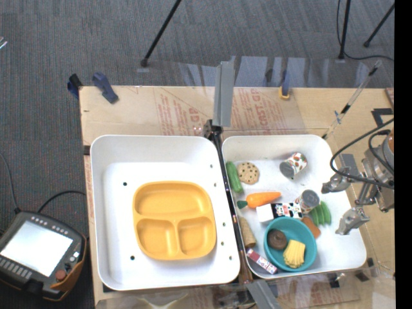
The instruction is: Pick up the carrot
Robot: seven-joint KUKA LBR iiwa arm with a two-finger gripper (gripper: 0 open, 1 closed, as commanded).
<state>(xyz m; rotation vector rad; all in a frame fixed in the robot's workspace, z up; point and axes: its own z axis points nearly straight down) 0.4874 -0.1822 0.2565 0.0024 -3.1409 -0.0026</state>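
The carrot, orange with a green stem end, lies on its side near the middle of the right bin. It sits between a cookie above and a small milk carton below. My gripper hovers over the right edge of that bin, well to the right of the carrot. Its two grey fingers stand apart, open, with nothing between them.
Around the carrot lie a green cucumber, a cookie, a tipped can, a tin, a green vegetable and a milk carton. A teal bowl holds food. The left bin holds a yellow divided plate.
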